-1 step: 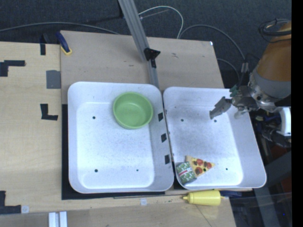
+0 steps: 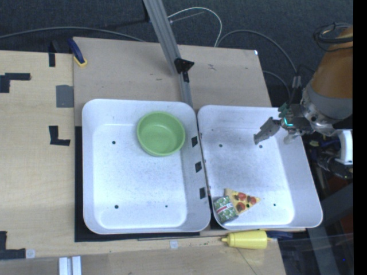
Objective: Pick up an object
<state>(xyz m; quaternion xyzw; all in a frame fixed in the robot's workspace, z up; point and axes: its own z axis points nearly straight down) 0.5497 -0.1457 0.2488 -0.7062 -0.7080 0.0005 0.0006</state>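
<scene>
While the gripper (image 2: pixel 268 132) hung over the right bin (image 2: pixel 298 171) (its finger gap beyond telling), a good pick meant descending squarely onto the pizza slice (image 2: pixel 242 201) at that bin's near edge.

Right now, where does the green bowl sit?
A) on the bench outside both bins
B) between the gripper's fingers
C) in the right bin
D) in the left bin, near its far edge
D: the green bowl rests inside the left bin, toward its far edge.
</scene>
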